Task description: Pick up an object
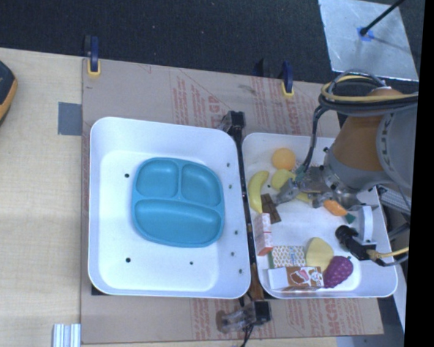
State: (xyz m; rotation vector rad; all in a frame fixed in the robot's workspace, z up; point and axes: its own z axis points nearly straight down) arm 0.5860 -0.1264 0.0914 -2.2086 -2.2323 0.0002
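The grey arm's hand [302, 187] is lowered into the right white bin [386, 288], near a yellow banana [256, 190] and an orange round fruit [282, 158]; whether it is wide or narrow cannot be told. A blue sectioned plastic plate [178, 202] is seen in the left white bin [102, 257] on the bench [31, 209].

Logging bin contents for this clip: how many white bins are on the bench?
2. The left bin holds a blue tray. The right bin holds the small items, with the arm over its far side, possibly hiding some.
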